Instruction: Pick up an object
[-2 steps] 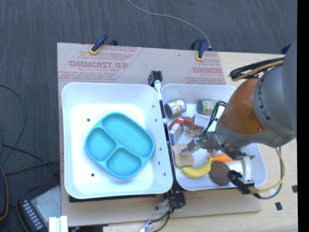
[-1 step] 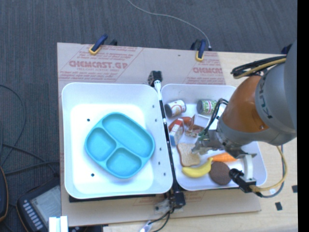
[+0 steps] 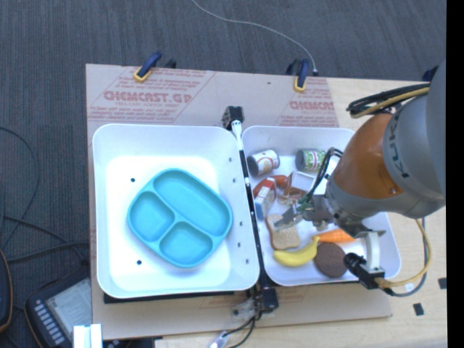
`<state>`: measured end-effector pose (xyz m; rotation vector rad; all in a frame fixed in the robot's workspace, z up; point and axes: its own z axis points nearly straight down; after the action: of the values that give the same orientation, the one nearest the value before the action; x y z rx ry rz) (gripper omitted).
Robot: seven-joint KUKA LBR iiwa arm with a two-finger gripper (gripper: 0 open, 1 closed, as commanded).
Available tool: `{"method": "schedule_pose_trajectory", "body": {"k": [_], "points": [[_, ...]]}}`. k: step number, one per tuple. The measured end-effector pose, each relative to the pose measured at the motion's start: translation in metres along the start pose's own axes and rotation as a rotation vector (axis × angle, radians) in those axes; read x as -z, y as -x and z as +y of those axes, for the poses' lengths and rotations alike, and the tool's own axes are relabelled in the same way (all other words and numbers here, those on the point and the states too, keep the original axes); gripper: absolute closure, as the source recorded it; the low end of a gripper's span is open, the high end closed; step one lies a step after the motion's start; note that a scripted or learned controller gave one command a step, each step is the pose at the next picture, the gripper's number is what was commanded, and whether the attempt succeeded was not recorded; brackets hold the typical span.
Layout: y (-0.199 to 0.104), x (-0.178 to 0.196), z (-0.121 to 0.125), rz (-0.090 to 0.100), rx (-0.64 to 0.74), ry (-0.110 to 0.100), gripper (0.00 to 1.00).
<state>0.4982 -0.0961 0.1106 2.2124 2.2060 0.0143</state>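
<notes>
The right bin [image 3: 290, 131] holds several items: a toast slice [image 3: 286, 235], a yellow banana [image 3: 296, 255], a brown round piece [image 3: 330, 259], an orange carrot [image 3: 336, 235], a small red bottle [image 3: 262, 191] and two cans [image 3: 264, 162] [image 3: 312, 159]. My gripper [image 3: 291, 212] is low in this bin, in the middle of the pile, just above the toast slice and right of the red bottle. The arm's orange band covers the bin's right part. Nothing can be seen held.
The left bin [image 3: 109, 143] holds a blue three-compartment plate [image 3: 180, 217]. A black divider piece [image 3: 233, 116] sits at the top between the bins. Blue and yellow clamps [image 3: 148, 65] [image 3: 301, 75] grip the board's far edge. A cable [image 3: 406, 281] loops at the lower right.
</notes>
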Motion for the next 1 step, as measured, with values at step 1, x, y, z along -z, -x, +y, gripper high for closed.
{"method": "schedule_pose_trajectory", "body": {"k": [1], "points": [[-0.0022,-0.0202,-0.0092,0.003,0.003,-0.001,0.0]]}}
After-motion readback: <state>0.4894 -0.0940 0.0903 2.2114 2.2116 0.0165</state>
